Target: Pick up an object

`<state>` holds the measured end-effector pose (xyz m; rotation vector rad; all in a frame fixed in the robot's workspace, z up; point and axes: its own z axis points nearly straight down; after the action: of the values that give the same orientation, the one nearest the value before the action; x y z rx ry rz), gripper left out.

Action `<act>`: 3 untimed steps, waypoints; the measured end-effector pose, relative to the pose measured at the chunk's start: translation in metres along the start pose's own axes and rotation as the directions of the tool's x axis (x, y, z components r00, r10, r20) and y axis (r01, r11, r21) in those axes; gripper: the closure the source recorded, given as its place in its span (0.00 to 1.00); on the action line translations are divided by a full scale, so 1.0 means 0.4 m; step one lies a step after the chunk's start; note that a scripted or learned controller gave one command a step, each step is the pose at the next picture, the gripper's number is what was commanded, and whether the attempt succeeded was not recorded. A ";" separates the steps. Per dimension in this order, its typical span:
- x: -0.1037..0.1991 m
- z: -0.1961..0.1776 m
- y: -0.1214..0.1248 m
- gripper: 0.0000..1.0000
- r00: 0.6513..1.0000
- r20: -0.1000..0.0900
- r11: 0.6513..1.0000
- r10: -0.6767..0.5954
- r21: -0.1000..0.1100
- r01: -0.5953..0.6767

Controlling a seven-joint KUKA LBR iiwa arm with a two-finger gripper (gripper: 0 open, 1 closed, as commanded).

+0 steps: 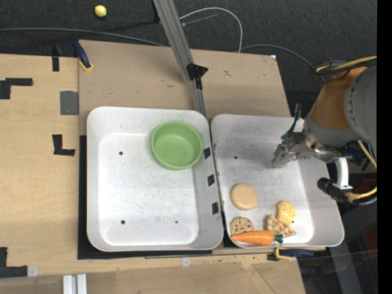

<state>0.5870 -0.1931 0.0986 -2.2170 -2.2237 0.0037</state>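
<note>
My gripper [283, 157] hangs over the right edge of the right bin [257, 133], its grey fingers pointing down and left, with nothing seen between them. Below it, near the bin's front, lie a round tan bun [244, 196], a brown cookie [241, 225], a yellow corn piece [285, 212] and an orange carrot [257, 238]. The bun is the nearest of these, down and to the left of the fingertips. A green bowl [177, 144] sits at the back right of the left bin [110, 182].
A grey pole [177, 41] slants down from the top to the gap between the bins. Cables [245, 35] loop behind the right bin. A small yellow ball [100, 10] lies on the dark floor at the top left.
</note>
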 end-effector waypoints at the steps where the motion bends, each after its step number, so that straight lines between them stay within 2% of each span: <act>1: 0.004 -0.153 0.018 1.00 1.000 0.001 1.000 0.001 -0.008 -0.001; 3: 0.013 -0.356 0.021 1.00 1.000 0.001 1.000 0.001 -0.006 -0.001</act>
<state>0.5960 -0.1879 0.2408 -2.2217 -2.2256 -0.0024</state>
